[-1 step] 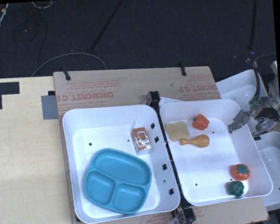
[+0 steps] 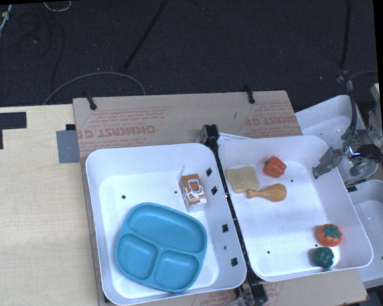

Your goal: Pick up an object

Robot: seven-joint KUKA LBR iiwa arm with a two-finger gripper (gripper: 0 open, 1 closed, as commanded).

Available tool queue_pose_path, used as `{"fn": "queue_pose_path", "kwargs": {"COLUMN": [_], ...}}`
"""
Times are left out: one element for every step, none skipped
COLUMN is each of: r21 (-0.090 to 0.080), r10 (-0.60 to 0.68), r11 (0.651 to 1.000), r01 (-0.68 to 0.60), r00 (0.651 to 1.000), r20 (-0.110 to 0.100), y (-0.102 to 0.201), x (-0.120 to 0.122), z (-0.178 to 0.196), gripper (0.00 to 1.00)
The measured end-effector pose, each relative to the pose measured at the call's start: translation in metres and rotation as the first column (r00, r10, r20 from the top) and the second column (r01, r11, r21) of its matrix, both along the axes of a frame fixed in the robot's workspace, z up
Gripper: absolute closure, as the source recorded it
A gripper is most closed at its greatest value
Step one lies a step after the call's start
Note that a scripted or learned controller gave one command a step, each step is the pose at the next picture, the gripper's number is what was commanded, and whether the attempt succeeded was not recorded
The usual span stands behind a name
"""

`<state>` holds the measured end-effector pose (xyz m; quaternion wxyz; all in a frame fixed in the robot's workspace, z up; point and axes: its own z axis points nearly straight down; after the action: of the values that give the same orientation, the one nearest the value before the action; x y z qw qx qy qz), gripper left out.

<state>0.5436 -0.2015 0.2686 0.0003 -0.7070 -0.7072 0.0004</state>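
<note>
The right bin (image 2: pixel 299 266) holds a tan slice of toast (image 2: pixel 241 178), a red pepper (image 2: pixel 274 167), a yellow-brown drumstick (image 2: pixel 268 193), an orange-red tomato (image 2: pixel 328 234) and a dark green vegetable (image 2: pixel 324 257). In the left bin (image 2: pixel 105 182) lie a blue divided plate (image 2: pixel 160 246) and a small orange-and-white carton (image 2: pixel 192 191) standing by the plate's far edge. My gripper (image 2: pixel 326 163) hangs over the right bin's far right rim, to the right of the pepper and apart from every object. Nothing shows in it.
Both bins rest on a brown cardboard sheet (image 2: pixel 182 120) on a pale wooden bench (image 2: pixel 32 227). A black divider (image 2: pixel 226 212) runs between the bins. Another white tub (image 2: pixel 327 115) and cables (image 2: pixel 347 31) sit at the right by the arm.
</note>
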Motion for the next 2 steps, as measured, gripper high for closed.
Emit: {"fn": "queue_pose_path", "kwargs": {"r21": [0.002,0.003], "r10": [-0.001,-0.001], "r11": [1.000,1.000], "r01": [0.001,0.001], "r00": [1.000,1.000], "r20": [-0.006,-0.007], "y": [0.001,-0.004], "x": [0.002,0.006], "z": [-0.044,-0.104], "gripper": [0.00,0.00]}}
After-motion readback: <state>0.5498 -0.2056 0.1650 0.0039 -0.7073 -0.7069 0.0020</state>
